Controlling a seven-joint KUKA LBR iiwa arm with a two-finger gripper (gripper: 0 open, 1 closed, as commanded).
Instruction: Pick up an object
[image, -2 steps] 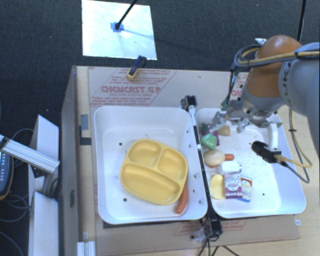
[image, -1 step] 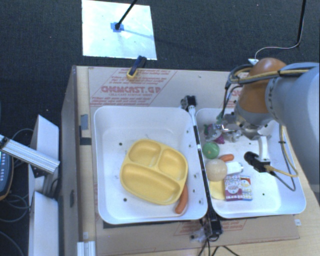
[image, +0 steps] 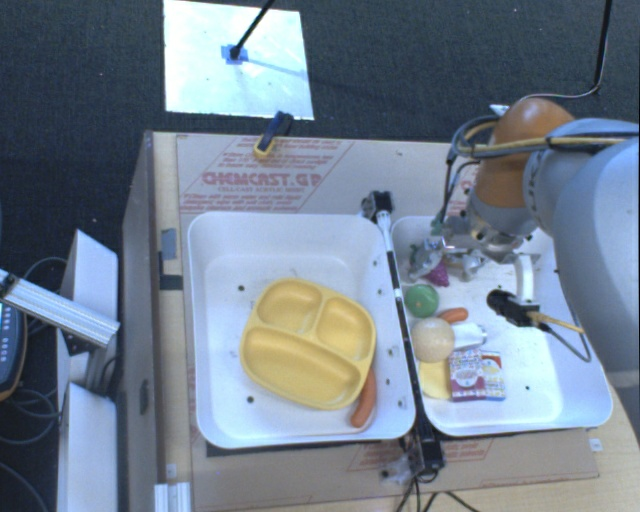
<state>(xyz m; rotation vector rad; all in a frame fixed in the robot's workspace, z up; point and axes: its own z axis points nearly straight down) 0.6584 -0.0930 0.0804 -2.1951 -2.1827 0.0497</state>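
Down low in the right bin (image: 575, 400), upper right of frame: gripper (image: 452, 256) over a purple item (image: 438, 270); cannot tell fingers' spread. Just below, green ball (image: 421, 299), carrot (image: 453, 315), pale ball (image: 433, 339), small carton (image: 476, 376). Left bin (image: 225, 300): yellow tray (image: 308, 342), sausage (image: 364, 402) touching it.

Arm (image: 580, 190) runs off the right edge, most of its body cut. Gripper (image: 452, 255) sits low in the right bin's (image: 590, 400) far corner, fingertips lost in clutter. Purple thing (image: 438, 270) under it is too blurred to name. Sausage (image: 364, 402) partly tucked under the yellow tray (image: 308, 342). Print on the small carton (image: 475, 376) unreadable.
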